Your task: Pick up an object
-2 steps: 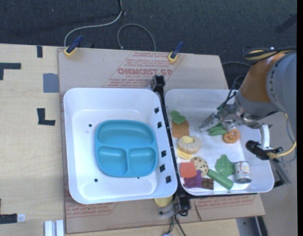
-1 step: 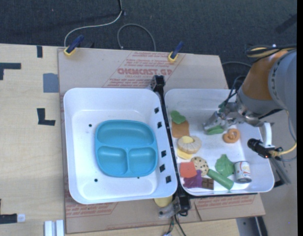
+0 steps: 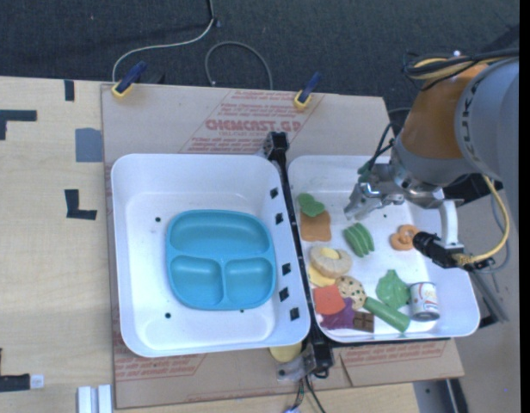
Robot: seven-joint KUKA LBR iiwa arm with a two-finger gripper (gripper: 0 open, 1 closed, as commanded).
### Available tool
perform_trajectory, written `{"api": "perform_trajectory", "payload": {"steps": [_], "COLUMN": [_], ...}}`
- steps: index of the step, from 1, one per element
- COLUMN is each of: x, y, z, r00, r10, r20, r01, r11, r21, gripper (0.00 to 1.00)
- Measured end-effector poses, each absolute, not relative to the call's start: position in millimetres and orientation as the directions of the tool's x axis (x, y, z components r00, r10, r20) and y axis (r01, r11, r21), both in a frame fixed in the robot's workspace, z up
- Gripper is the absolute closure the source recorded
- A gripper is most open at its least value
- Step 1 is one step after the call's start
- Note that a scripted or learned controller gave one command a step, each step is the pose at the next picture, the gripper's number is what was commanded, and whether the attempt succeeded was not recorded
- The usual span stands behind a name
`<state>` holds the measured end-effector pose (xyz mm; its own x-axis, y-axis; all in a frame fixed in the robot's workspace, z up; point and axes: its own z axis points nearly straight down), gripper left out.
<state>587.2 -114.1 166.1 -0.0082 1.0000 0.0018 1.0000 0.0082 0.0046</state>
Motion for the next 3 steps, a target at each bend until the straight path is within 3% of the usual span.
{"api": "perform_trajectory", "payload": {"steps": [1,2,3], "x": [585.5,559.1,561.7], "y": [-118.9,-150.1,-150.3], "z": [161.4,82.3,97.5], "r00": [-0.002,0.002,0.0], "r10": [1.0,1.0,1.0], "r20": [0.0,-0.002,-0.006], "r01": [1.0,1.0,1.0], "r11": [0.002,-0.002,0.0], "r21": [-0.001,0.002,0.007], "gripper": [0.0,0.0,1.0]}}
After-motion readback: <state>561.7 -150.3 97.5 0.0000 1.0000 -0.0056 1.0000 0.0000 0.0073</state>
